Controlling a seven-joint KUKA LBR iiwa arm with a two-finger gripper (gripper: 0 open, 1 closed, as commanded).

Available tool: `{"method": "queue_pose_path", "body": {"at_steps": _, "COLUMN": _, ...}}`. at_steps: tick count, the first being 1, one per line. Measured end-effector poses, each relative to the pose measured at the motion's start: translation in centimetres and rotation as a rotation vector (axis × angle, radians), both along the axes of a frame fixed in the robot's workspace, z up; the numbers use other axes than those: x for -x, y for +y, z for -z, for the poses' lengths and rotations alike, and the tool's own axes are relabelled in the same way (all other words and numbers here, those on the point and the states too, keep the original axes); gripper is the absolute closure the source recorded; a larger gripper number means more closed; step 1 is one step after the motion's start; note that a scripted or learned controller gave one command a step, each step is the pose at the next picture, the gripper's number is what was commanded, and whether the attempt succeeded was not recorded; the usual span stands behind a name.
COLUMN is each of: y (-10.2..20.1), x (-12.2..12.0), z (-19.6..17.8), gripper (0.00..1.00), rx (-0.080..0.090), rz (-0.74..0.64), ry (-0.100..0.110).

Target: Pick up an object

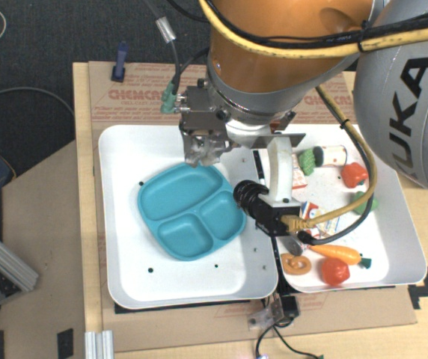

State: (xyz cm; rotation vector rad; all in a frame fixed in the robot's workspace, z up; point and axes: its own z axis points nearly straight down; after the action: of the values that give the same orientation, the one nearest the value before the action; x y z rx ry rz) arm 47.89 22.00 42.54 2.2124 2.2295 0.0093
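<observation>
One blue plate (191,212) sits in the left bin (117,200). The gripper (203,152) touches its far rim; I cannot tell its grip. Pinch the rim and lift slowly.

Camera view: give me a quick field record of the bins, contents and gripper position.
left bin: holds a blue tray, three compartments, lying flat
right bin: holds small toy foods, among them a carrot, a tomato and a red piece
gripper: over the tray's far edge, in the left bin
grasp: nothing seen between the fingers
arm: covers the far part of both bins
</observation>
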Motion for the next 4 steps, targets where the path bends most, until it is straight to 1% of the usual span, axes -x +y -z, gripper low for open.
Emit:
{"method": "queue_pose_path", "body": {"at_steps": 1, "y": -0.3, "x": -0.1, "z": -0.9, "gripper": 1.00, "rx": 0.002, "rz": 0.006, "ry": 0.001}}
{"method": "queue_pose_path", "body": {"at_steps": 2, "y": -4.4, "x": -0.9, "z": 4.8, "gripper": 1.00, "rx": 0.007, "rz": 0.013, "ry": 0.012}}
{"method": "queue_pose_path", "body": {"at_steps": 3, "y": -8.0, "x": 0.0, "z": 5.4, "gripper": 1.00, "rx": 0.005, "rz": 0.012, "ry": 0.009}}
{"method": "queue_pose_path", "body": {"at_steps": 4, "y": -7.7, "x": -0.1, "z": 4.3, "gripper": 1.00, "rx": 0.003, "rz": 0.009, "ry": 0.005}}
